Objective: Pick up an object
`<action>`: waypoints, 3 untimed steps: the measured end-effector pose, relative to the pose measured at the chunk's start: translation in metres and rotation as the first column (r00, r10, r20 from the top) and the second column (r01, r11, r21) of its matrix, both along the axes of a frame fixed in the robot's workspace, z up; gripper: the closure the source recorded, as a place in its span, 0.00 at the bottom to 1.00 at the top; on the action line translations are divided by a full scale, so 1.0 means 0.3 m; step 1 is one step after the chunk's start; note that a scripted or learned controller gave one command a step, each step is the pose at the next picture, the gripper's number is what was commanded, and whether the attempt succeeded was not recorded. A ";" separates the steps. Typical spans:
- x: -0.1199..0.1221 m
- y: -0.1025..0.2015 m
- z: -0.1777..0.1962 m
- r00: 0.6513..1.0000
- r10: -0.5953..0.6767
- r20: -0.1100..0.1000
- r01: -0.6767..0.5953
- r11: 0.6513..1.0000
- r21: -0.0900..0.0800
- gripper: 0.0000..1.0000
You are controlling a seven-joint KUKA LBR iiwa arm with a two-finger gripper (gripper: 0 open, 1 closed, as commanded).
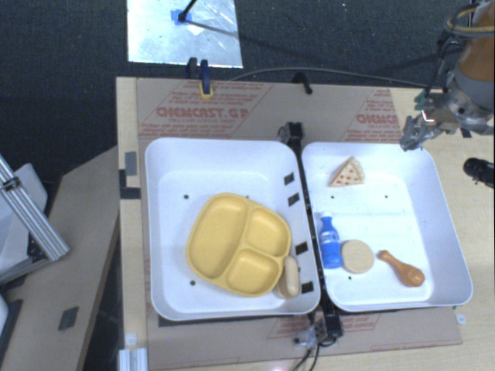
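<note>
Camera view looks down at a slant on two shallow white bins set side by side on a tan tabletop [93,230]. Right bin [445,230] carries four small things. A triangular pizza slice [346,174] lies toward 12 o'clock of that bin, its tip aimed at about 1 o'clock. A small blue bottle [329,242] lies against the bin's 9 o'clock wall, long axis running 12 to 6, cap toward 12. Touching it at 4 o'clock is a round tan cookie [357,256]. A brown drumstick [401,268] lies just beside the cookie at 3 o'clock, long axis running from 10 to 4, fat end toward 4.

Left bin [166,207] holds a yellow divided tray [240,243], turned askew, and a pale bread roll [290,277] touches the tray's 4 o'clock corner.

End effector [414,136] hangs over the right bin's 1 o'clock corner, apart from every object; whether it is clenched or released, I cannot tell, as it is small and blurred. The arm is cut off by the frame's edge.

Printed cardboard [203,107] lies under the bins. Dark carpet [62,37] and a shiny sheet [184,23] lie at 12 o'clock.
</note>
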State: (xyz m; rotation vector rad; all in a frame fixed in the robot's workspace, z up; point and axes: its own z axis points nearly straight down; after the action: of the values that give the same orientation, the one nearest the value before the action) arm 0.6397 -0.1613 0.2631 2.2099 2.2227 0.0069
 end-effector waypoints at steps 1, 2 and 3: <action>-0.076 0.151 0.015 1.000 0.002 -0.007 -0.002 1.000 0.003 1.00; -0.130 0.295 0.023 1.000 0.003 -0.008 -0.003 1.000 0.003 1.00; -0.178 0.491 0.013 1.000 0.004 -0.009 -0.004 1.000 0.004 1.00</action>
State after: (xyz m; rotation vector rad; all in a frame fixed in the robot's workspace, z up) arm 0.5863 -0.0141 0.2669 2.2114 2.2338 0.0020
